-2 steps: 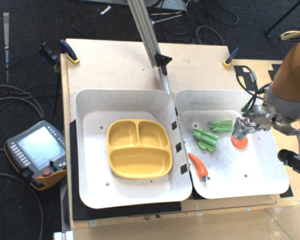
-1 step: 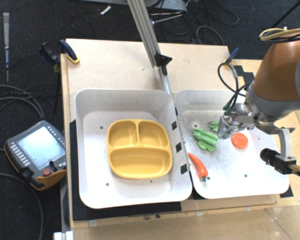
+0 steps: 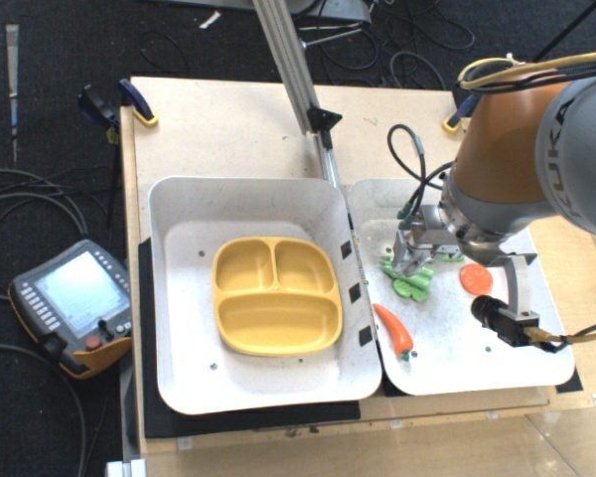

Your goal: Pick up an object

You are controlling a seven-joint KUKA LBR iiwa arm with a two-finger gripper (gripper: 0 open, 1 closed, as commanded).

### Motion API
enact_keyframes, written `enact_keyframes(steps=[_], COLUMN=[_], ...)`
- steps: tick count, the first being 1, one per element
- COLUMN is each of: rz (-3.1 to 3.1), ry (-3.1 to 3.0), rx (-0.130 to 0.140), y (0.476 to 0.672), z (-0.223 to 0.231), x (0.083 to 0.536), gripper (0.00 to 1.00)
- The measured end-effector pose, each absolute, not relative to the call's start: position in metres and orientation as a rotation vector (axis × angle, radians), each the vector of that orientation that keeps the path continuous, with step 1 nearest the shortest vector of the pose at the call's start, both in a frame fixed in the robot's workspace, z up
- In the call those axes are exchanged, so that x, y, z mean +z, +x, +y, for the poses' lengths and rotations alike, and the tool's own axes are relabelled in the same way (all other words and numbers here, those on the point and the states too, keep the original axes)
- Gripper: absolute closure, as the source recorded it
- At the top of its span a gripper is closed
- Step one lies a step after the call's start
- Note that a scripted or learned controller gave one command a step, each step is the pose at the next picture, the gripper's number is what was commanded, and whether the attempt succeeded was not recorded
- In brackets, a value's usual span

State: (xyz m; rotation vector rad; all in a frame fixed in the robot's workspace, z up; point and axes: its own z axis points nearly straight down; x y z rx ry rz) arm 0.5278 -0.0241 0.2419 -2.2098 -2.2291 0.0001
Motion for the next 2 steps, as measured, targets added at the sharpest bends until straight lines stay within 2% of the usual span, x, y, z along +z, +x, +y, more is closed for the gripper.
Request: enact_keyframes(steps=[1, 2], rz=[-2.228, -2.229], ry=[-2.21, -2.209], rx=[0.001, 0.001], y=[0.525, 0.514], z=[0.028, 0.085], x=[0.229, 0.222], gripper=[1.0, 1.0])
